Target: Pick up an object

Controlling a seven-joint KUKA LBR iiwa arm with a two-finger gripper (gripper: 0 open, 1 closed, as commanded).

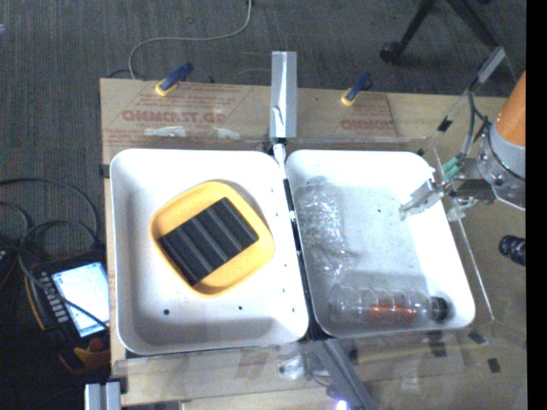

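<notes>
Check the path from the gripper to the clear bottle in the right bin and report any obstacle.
Nothing visible blocks it. The gripper is above the right bin's upper right part; the clear bottle lies along the near wall, bare floor between. Crumpled clear plastic sits off to the left.

I am reaching in from the right, my gripper (425,196) hanging over the upper right part of the right bin (376,162), with nothing between its fingers. Below me a clear plastic bottle (389,306) is lying on its side along the near wall, its dark cap pointing right. A crumpled clear wrapper (322,225) is sitting by the bin's left wall. In the left bin (137,314) a yellow tray with a black ribbed insert (212,237) is resting tilted.
</notes>
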